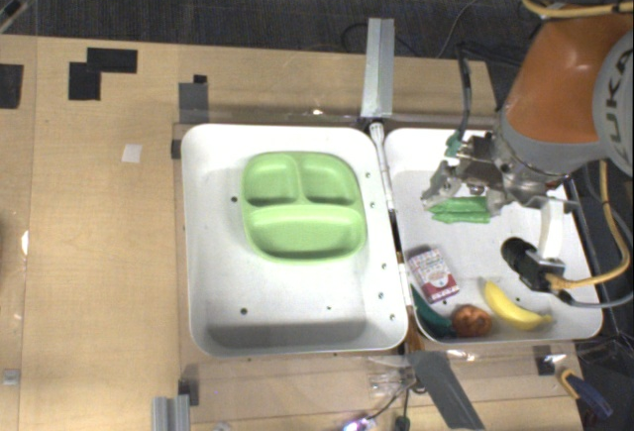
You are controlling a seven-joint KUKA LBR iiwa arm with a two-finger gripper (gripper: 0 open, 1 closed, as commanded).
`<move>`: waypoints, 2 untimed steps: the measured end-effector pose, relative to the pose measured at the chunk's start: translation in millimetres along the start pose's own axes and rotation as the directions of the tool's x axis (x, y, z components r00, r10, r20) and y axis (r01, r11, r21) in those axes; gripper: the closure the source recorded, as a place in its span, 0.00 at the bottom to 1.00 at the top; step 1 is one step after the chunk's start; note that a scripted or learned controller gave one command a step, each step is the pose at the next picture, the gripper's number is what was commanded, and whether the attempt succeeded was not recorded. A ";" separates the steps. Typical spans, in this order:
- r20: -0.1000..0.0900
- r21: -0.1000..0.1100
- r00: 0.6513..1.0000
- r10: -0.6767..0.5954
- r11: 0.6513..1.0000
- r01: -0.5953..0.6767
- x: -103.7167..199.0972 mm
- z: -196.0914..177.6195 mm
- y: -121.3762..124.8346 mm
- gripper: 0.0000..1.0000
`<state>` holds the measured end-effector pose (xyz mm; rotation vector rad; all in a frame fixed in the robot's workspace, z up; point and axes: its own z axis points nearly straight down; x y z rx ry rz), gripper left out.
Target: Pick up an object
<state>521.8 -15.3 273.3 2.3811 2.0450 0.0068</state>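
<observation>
My gripper [454,189] hangs over the upper middle of the right bin [416,150]. A flat green object [459,212] sits right at its lower edge; I cannot tell whether they touch. Toward the bin's front lie a small red and white packet [431,269] on a dark teal item [433,295], a reddish brown round fruit [474,321] and a yellow banana [515,306]. In the left bin [213,251] a green divided plate [300,205] rests flat.
A metal rail [378,72] runs back from between the two bins. The wooden bench [89,241] spreads to the left. The arm's grey and orange body [570,97] covers the right bin's far right corner.
</observation>
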 end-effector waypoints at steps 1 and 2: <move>0.000 0.001 0.843 -0.537 0.843 0.537 38.3 48.2 53.9 1.00; 0.001 -0.005 0.843 -0.538 0.843 0.538 39.2 36.4 55.5 1.00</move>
